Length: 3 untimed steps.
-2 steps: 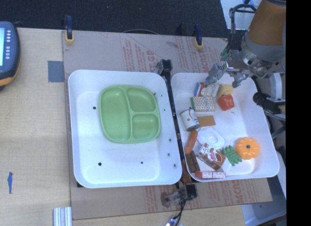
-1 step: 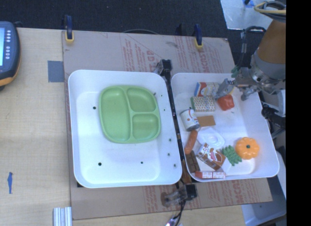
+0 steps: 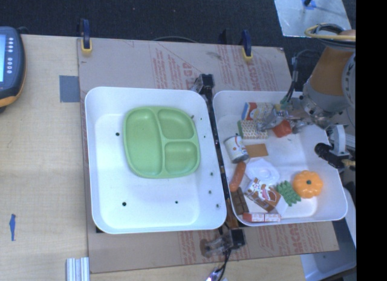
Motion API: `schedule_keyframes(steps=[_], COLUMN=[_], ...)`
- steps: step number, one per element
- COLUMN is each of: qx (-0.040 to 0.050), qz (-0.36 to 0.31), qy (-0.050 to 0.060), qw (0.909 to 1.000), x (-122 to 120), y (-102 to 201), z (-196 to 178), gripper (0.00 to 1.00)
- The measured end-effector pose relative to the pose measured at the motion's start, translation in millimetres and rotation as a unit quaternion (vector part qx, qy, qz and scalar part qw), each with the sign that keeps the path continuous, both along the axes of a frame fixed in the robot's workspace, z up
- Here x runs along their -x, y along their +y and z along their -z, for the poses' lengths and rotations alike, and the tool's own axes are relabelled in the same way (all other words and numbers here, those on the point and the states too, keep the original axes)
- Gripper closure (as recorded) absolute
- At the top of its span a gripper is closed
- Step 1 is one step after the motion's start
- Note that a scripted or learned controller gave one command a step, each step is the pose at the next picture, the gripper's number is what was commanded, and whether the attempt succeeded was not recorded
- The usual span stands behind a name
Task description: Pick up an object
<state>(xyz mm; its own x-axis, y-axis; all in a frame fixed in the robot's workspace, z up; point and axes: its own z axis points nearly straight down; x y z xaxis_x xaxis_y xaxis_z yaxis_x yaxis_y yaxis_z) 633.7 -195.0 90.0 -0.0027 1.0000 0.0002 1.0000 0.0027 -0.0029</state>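
A small red-orange object lies at the twelve o'clock end of the right-hand shallow white bin, touching the low-reaching tip of the grey arm's two-finger gripper; whether anything is gripped there cannot be told. The step looks like the reach-and-grasp; next comes a firm pinch and a straight lift clear of the clutter toward nine o'clock.

Two white bins, one green plate

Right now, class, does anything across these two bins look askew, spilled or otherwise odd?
Nothing looks spilled or damaged. The green divided plate lies flat in the left bin. The right bin holds a loose jumble, an orange pumpkin among it, as pick clutter would.
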Motion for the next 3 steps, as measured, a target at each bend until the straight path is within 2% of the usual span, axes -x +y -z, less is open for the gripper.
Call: schedule_keyframes(steps=[1, 2, 3], qx=[0.0000, -0.0001, -0.0002], qz=[-0.001, -0.003, -0.003], qy=[-0.003, -0.002, -0.002], qw=[1.0000, 1.0000, 1.0000], x=[-2.2, -12.7, -23.5], y=[0.4, 70.0, 156.5], z=[-17.4, -62.7, -104.2], gripper=[1.00, 1.00, 1.00])
